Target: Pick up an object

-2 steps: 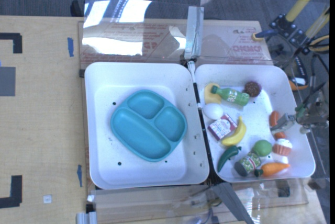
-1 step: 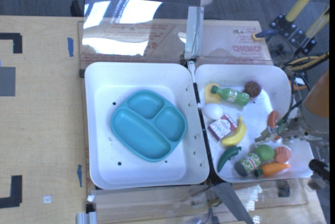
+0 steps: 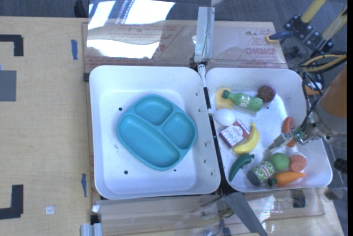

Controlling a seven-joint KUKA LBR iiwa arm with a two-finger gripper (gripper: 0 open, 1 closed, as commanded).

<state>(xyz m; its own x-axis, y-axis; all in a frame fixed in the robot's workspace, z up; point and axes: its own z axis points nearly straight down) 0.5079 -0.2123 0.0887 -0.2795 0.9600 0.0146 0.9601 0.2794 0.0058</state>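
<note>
- Pincer [image 3: 282, 141] sits low in right bin [image 3: 317, 177], near its right wall; fingers look spread, nothing between them.
- Toys lie loose just beside it: banana [image 3: 247, 141], green ball [image 3: 280, 161], carrot [image 3: 288, 177].
- Nothing lifted yet; grasp and raise remain.

One fixed camera looks down aslant on both bins [image 3: 99, 135].

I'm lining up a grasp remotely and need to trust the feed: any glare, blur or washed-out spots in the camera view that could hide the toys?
Camera view: strong glare on the clear panel behind the left bin; the right bin is evenly lit, its toys distinct with soft shadows; the gripper looks slightly soft, its fingers hard to resolve; the white egg has low contrast against the bin floor.
</note>
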